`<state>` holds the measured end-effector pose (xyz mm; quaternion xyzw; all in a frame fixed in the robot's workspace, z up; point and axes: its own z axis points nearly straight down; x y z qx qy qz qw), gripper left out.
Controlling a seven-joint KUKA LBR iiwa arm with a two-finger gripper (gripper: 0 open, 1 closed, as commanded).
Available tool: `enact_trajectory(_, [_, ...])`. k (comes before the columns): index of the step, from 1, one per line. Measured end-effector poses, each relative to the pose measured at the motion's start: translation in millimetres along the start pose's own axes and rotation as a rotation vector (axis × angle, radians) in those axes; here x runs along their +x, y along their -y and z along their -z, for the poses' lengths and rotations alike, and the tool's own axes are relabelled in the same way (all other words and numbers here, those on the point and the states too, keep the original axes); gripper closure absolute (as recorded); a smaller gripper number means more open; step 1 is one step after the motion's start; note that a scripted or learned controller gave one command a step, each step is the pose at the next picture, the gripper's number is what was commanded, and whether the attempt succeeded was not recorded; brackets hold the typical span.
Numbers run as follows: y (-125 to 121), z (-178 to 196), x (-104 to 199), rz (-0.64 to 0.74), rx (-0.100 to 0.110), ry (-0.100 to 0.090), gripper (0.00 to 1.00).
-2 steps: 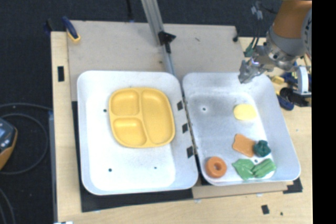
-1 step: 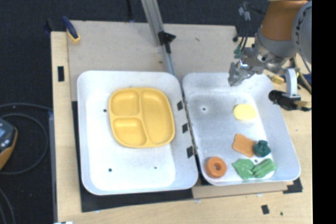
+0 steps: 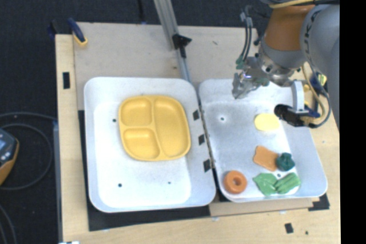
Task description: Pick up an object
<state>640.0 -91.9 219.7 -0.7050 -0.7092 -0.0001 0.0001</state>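
Observation:
My gripper (image 3: pixel 240 88) hangs over the far left corner of the right bin (image 3: pixel 229 123), with nothing seen between its fingers. In that bin lie a pale yellow round piece (image 3: pixel 266 122), an orange wedge (image 3: pixel 265 158), a dark green lump (image 3: pixel 285 162), a light green leafy piece (image 3: pixel 277 183) and an orange ring (image 3: pixel 234 181). All of these lie nearer the camera than the gripper and to its right. The yellow piece is the closest to it, and still apart from it.
The left bin (image 3: pixel 103 180) holds a yellow divided plate (image 3: pixel 154 127) with three compartments. A metal pole (image 3: pixel 163 3) rises behind the bins, slanting down to their shared far edge. The bench's bare wood (image 3: pixel 126 48) runs along the back.

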Motion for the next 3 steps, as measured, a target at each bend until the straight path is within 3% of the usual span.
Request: enact_trajectory(3, [52.6, -6.9, 141.6, 0.001, 0.001, -0.001, 1.0])
